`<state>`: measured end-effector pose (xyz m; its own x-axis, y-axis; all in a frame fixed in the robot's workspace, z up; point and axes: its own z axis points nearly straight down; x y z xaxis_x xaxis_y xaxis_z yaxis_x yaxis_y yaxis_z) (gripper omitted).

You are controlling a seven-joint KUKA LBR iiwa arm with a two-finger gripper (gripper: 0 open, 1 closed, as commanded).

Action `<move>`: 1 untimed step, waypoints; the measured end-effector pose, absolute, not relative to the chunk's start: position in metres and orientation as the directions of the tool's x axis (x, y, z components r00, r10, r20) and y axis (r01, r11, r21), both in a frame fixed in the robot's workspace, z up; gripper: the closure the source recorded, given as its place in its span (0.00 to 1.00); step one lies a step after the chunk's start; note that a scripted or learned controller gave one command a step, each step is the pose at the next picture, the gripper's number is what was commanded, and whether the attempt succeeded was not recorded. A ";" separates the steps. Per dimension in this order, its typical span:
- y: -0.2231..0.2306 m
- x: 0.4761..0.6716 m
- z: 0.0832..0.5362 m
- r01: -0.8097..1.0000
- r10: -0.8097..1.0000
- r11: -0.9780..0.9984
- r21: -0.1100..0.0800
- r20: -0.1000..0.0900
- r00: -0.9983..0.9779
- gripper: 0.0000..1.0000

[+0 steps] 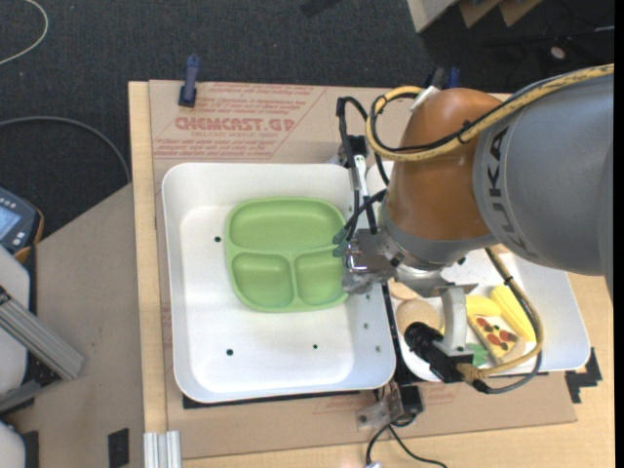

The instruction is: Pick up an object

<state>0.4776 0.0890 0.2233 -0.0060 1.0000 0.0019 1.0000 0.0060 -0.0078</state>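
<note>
One green plate (283,253) lies in my left bin (195,291); the pincer (353,261) sits at its right edge, but I cannot tell its state.

We can't see most of the right bin (570,344); the arm (507,164) covers it and hides the gripper. The yellow item (499,325) there is partly covered, too small to identify.

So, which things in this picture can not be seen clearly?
- Right shallow white bin: mostly covered by the grey and orange arm in the camera view.
- Yellow flat object: partly behind a cable; its identity is unclear.
- Claw: at the green divided plastic plate's right edge; details too small.
</note>
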 end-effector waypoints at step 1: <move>0.042 0.481 0.395 1.000 1.000 -0.002 0.019 0.001 0.002 1.00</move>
